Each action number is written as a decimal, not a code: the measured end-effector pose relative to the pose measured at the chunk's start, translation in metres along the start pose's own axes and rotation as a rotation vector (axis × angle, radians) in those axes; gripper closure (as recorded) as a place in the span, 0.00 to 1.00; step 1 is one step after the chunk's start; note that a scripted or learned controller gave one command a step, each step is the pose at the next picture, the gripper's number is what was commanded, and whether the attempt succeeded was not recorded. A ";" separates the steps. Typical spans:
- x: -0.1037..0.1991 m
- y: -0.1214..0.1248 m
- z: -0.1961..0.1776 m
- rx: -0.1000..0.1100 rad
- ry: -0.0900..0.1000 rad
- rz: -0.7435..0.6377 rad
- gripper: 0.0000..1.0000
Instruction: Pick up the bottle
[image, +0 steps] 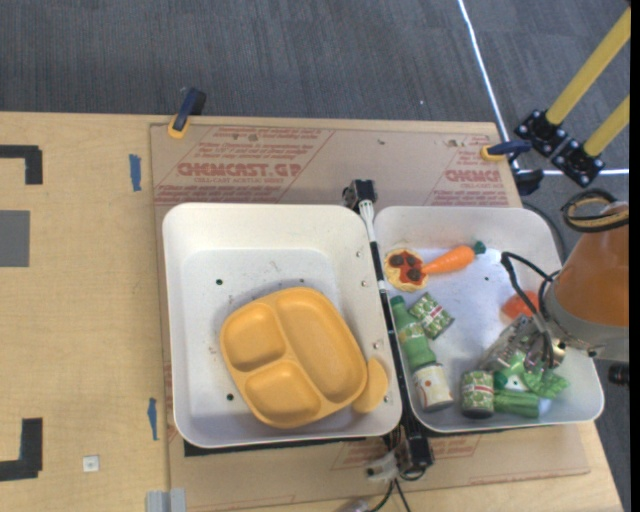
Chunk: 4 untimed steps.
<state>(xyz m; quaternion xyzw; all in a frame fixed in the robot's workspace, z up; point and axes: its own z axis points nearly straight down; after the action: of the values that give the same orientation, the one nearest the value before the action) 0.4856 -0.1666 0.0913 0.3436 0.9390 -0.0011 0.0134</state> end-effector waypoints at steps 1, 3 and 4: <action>0.005 0.049 -0.103 0.007 0.023 0.135 1.00; -0.009 0.009 -0.017 0.005 0.025 -0.079 0.00; -0.022 0.014 0.002 0.001 0.018 -0.500 0.00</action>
<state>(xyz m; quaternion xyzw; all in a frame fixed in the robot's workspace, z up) 0.5111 -0.1700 0.0901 0.1006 0.9949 -0.0018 0.0041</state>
